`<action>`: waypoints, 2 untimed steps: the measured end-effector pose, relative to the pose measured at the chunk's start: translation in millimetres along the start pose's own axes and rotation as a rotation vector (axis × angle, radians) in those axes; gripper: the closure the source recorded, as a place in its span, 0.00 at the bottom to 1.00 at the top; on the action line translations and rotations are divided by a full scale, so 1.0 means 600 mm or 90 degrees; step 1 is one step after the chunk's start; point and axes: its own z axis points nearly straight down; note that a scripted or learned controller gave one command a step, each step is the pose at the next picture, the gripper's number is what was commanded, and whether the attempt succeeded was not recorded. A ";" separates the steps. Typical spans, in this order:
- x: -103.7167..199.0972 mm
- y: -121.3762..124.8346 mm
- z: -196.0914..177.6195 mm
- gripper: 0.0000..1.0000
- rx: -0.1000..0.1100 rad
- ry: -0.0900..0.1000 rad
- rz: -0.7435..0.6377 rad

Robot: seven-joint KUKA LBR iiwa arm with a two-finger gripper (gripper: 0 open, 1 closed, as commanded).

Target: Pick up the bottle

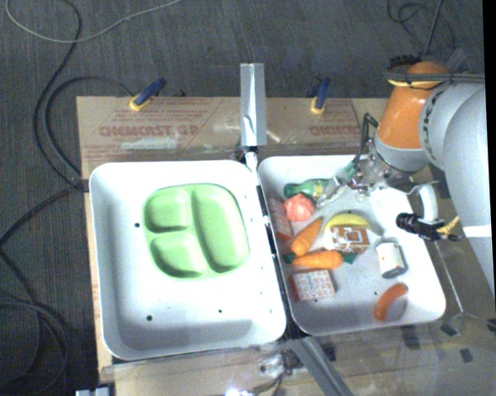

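The bottle [310, 187] is green with a pale label and lies on its side at the back of the right bin [417, 309], neck pointing right. My gripper [354, 178] hangs low over the bin's back right part, right at the bottle's neck end. From this angle I cannot tell whether it touches the bottle. The grey arm with its orange band [402, 116] rises behind it to the right.
Crowded beside the bottle are a pink-red fruit [298, 207], two carrots [306, 236], a banana [348, 223], a small printed box [313, 286], a white can [389, 258] and a red sausage [390, 302]. A green divided plate [196, 230] lies in the left bin [122, 322].
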 end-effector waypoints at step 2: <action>0.033 0.020 -0.006 1.00 0.033 -0.007 0.022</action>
